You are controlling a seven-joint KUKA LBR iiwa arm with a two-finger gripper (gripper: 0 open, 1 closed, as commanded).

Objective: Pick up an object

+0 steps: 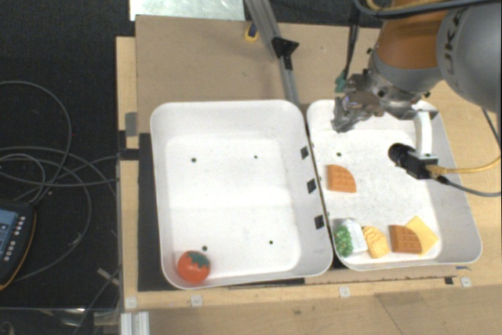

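the end effector hangs over the far end of the right bin; how far it is open i cannot tell. nearer than it in this bin lies an orange waffle piece, apart from it. a tomato lies in the left bin

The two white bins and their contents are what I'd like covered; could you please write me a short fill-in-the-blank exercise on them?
1. The red tomato lies in the ____ bin as the camera sees it.
2. The claw hovers over the ____ bin.
3. The lone orange waffle piece lies apart from the toy foods along that bin's ____ edge.

Missing words: left; right; near
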